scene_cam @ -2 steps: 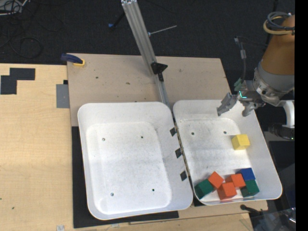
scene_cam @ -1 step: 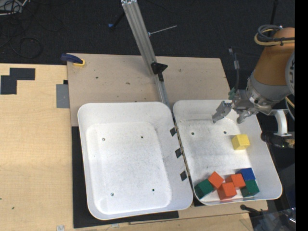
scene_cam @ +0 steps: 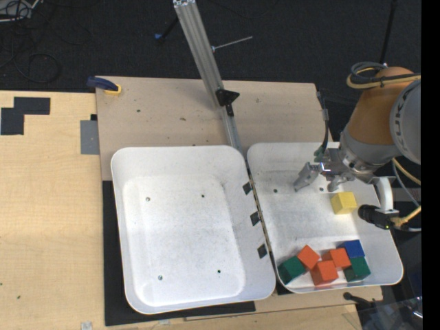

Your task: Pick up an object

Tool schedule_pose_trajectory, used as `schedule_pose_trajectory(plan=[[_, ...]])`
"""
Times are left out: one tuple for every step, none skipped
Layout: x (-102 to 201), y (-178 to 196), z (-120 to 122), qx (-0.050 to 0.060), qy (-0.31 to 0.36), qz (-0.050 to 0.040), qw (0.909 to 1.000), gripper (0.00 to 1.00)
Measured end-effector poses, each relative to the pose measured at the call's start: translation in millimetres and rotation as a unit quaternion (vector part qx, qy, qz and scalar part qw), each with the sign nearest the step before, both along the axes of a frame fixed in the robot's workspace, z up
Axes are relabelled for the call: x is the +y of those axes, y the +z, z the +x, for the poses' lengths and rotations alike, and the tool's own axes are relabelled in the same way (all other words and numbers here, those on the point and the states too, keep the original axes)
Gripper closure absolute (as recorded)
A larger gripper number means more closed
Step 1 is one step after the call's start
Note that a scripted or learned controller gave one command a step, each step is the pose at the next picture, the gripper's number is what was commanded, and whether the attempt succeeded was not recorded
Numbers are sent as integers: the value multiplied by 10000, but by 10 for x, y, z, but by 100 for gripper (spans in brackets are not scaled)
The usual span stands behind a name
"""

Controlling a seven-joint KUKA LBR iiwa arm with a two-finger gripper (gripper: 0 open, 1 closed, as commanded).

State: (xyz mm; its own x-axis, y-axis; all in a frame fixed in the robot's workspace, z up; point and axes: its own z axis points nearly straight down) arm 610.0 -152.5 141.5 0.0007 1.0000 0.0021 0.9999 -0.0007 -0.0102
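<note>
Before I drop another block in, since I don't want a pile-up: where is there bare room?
The left bin has open floor from rim to rim. In the right bin, the floor beside the divider is free, left of the yellow block and the claw. It is crowded along the near edge, where the orange blocks, green blocks and blue block cluster.

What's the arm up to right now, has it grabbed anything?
Gripper open over the right bin, holding nothing. Yellow block lies just beside it, untouched. Other blocks clustered at the bin's near edge. Nothing in the way.
</note>
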Motion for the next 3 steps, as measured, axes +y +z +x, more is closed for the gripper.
schedule_pose_trajectory(plan=[[7,-507,5,-47,-6,-8,10000,0],[-5,-405,-3,-38,-37,-5,10000,100],[16,202,72,-68,3,-13,10000,100]])
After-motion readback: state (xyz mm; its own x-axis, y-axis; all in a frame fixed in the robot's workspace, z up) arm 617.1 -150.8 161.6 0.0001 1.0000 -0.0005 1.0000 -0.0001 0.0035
